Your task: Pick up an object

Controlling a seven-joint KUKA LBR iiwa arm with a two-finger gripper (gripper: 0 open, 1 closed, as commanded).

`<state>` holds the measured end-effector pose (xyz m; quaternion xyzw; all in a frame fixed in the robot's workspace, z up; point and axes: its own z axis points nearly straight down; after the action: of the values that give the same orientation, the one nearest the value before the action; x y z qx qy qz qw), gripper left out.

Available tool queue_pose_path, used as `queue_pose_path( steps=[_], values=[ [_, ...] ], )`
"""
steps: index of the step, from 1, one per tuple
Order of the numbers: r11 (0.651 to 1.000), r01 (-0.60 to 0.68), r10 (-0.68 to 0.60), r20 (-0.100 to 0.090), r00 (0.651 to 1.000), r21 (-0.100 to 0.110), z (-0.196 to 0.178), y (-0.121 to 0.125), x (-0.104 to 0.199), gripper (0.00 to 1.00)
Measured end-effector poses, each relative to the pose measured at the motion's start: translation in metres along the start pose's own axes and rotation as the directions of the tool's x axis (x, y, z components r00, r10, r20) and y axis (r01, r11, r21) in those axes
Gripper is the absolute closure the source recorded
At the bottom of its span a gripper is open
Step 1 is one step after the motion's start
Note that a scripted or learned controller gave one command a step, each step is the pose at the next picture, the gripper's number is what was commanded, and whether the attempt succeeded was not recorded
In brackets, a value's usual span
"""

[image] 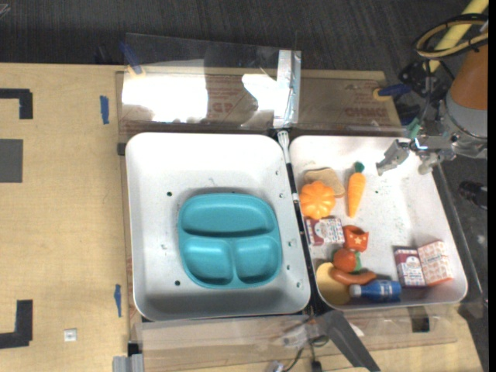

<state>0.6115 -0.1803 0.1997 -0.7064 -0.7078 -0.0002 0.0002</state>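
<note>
Near edge first: teal divided tray (229,239) sits alone in the left bin (147,169), well apart from the arm, an unlikely pick. In the right bin (446,231), nearest row at about 6 o'clock: blue bottle (376,290) lying flat, long axis running 3-to-9, touching a yellow piece (328,283) and a red-orange toy (346,260) just above it. Two small cartons (422,263) sit at 5 o'clock of the bin, side by side. Mid bin: small white-red packet (325,230), red toy (356,239) just beside it. Further back: orange pumpkin (318,199), tan slice (329,179) behind it, and the carrot (355,192), long axis roughly 12-to-6, green tip toward 12.

Gripper (403,155) hovers at the far right corner of the right bin, about 1 o'clock of the bin, nothing between the fingers; whether they're spread or closed I cannot tell.

Key relation: the carrot looks like the closest pick, lying toward 8 o'clock from the gripper, near but not touching. Judgement: move needs a short shift that way plus descent, jaws closing across the carrot's long axis.
</note>
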Motion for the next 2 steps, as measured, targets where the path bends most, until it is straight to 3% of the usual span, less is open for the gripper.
queue_pose_path(
  steps=[1,2],
  values=[
    [1.000,0.022,-0.022,0.002,1.000,-0.008,0.111,-0.008,0.018,0.00],
    [1.000,0.021,-0.021,0.002,1.000,-0.012,0.100,-0.007,0.018,1.00]
  ],
)
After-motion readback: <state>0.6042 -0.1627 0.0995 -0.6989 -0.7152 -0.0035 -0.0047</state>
